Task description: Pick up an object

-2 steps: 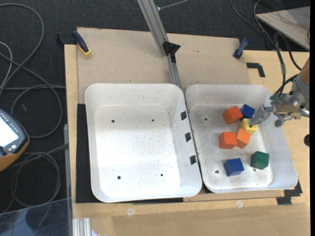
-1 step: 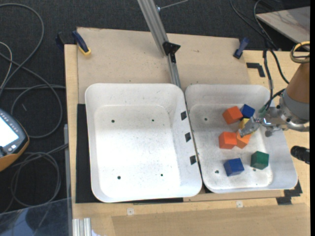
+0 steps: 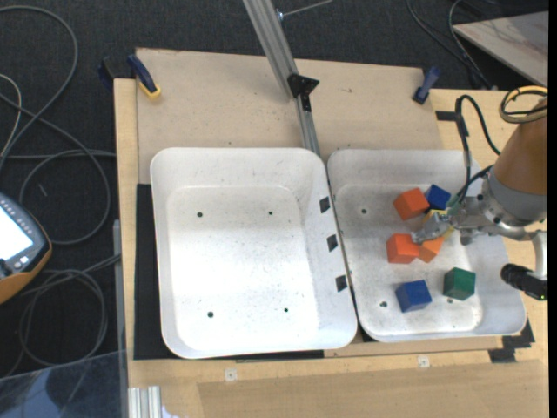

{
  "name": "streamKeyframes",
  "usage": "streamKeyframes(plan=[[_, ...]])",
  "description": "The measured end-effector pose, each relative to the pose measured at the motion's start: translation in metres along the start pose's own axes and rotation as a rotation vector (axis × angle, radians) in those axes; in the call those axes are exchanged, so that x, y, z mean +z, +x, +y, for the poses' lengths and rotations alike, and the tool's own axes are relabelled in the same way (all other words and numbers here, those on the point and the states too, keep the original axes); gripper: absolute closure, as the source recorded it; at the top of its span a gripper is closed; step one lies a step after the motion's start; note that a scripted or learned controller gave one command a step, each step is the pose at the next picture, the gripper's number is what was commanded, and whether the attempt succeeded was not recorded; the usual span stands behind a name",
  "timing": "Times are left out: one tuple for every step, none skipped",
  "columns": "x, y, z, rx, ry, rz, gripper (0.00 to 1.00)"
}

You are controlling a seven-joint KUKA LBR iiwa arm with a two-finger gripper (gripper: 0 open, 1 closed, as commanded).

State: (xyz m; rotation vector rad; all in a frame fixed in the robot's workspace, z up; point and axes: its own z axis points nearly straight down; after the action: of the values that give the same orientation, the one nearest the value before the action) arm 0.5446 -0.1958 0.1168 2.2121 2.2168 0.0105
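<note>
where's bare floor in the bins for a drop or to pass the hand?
Left bin: bare floor wall to wall. Right bin: bare strip along its left wall, and the far-left corner. Crowded in its middle and right: two orange blocks, a small orange piece, two blue blocks, green block, with the hand among them.

Five blocks (image 3: pixel 411 205) lie in the right bin (image 3: pixel 365 312).
</note>
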Motion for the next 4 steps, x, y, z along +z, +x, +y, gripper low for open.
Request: streamKeyframes(plan=[[-0.010, -0.001, 0.001, 0.002, -0.003, -0.001, 1.00], [-0.054, -0.004, 0.003, 0.001, 0.006, 0.000, 1.00], [-0.118, -0.007, 0.009, 0.001, 0.003, -0.001, 1.00], [-0.157, -0.008, 0.011, 0.000, 0.005, 0.000, 1.00]])
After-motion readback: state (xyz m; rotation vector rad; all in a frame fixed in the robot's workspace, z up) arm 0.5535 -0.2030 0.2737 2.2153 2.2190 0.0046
